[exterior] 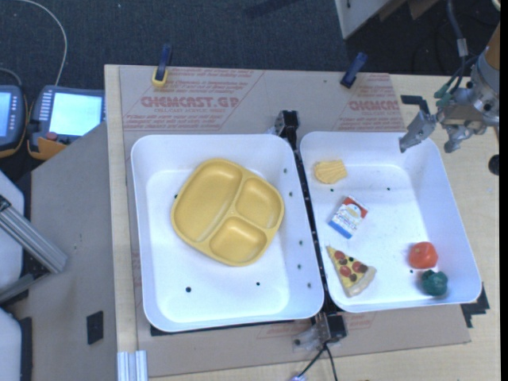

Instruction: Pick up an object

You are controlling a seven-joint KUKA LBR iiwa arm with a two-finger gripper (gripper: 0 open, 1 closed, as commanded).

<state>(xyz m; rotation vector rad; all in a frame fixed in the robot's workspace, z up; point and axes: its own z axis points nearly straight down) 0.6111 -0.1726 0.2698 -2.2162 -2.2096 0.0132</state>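
Note:
The right bin (444, 182) holds a ridged yellow chip (330, 171), a small red, white and blue carton (348, 217), a toy pizza slice (350, 270), a red tomato (423, 254) and a dark green piece (434, 282). My gripper (435, 136) hangs over the bin's far right corner, open, with nothing between its two grey fingers. It is well away from every object.
The left bin (151, 236) carries a yellow three-compartment plate (228, 211). Both bins rest on a cardboard sheet (198, 98) held by a yellow-blue clamp (162, 66) and a blue clamp (353, 70). A lit tablet (71, 113) lies off the bench at left.

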